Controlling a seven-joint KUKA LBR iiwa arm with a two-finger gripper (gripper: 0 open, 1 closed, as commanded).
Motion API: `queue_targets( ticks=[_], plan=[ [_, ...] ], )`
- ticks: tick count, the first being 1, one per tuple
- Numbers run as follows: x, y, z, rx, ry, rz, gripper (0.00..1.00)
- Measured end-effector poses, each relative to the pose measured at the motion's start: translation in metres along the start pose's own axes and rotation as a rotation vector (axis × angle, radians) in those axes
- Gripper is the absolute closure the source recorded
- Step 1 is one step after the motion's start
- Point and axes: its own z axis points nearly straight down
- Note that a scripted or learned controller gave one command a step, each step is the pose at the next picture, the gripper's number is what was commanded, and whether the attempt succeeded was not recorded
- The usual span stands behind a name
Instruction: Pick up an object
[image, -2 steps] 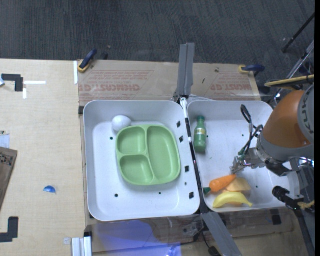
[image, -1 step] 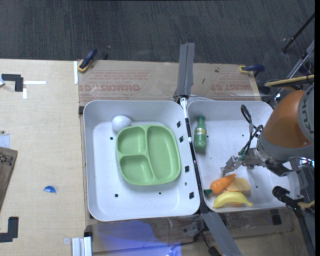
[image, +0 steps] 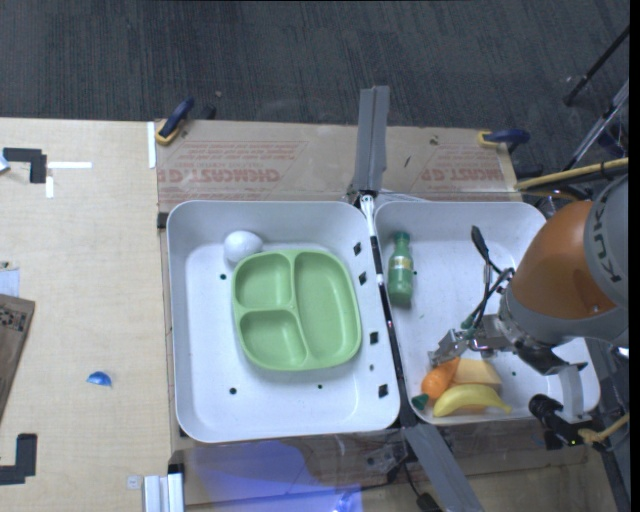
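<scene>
In the right bin (image: 440, 225), a green bottle (image: 400, 267) lies near the left wall. At the bin's front sit an orange fruit (image: 438, 381), a yellow banana (image: 470, 400) and a pale tan block (image: 477, 372), close together. My gripper (image: 455, 345) hangs low just above and left of the tan block, right over the orange fruit. The arm's orange band (image: 565, 265) fills the bin's right side.
The left bin (image: 195, 330) holds a green three-compartment plate (image: 297, 308) and a small white round object (image: 242, 243) at its back left. A metal divider (image: 372, 140) stands between the bins at the back. Cardboard lies behind both bins.
</scene>
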Motion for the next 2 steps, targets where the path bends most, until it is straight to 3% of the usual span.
queue_targets(
  ticks=[1, 2],
  plan=[
    [-0.0012, 0.0001, -0.0085, 0.001, 0.000, 0.004, 1.00],
    [-0.0011, -0.0001, -0.0083, 0.001, 0.000, 0.003, 0.00]
  ],
)
